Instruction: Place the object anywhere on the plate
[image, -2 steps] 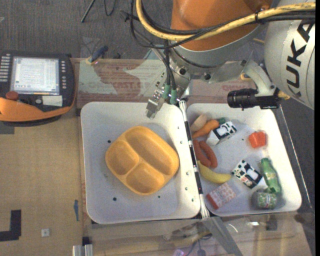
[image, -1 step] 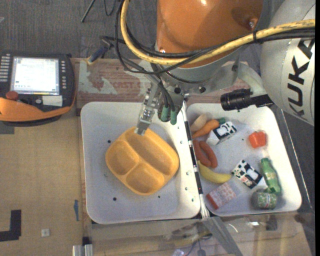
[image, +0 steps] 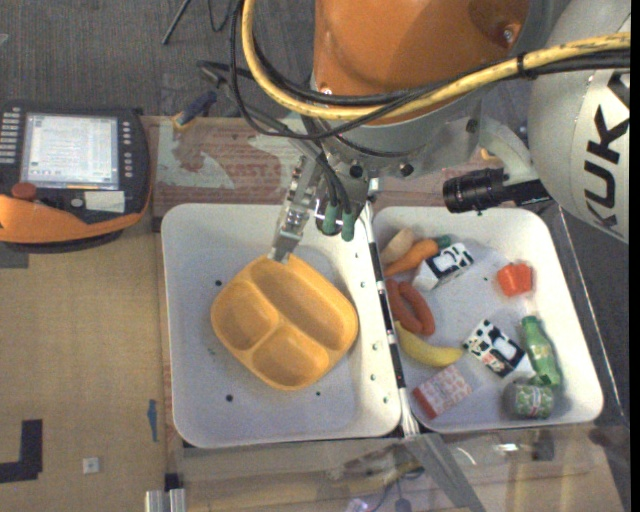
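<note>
Plate, yellow-orange and three-sectioned, is lying in the left bin, a little above and right of that bin's middle. It is sitting turned on the diagonal, with one corner pointing toward the top of the frame. Its large compartment is running along the upper-right side, its long axis going from upper left down to lower right. The two smaller compartments are lying side by side along the lower-left side.

The gripper is hanging over the plate's top corner, in the upper part of the left bin, and is slanting down and to the left from the orange-banded arm that is filling the top centre of the frame. Whether it is set wide or narrow, and whether it is gripping anything, cannot be told from this angle.

The loose things are all sitting in the right bin. A carrot is pointing from lower left to upper right near the bin's upper-left corner. Red sausages are lying below it, and a banana is curving lower still. Also lying there are two cow-patterned cartons, a red block, a green bottle, a green can and a red packet.

A teach pendant is resting at the upper left of the frame.
</note>
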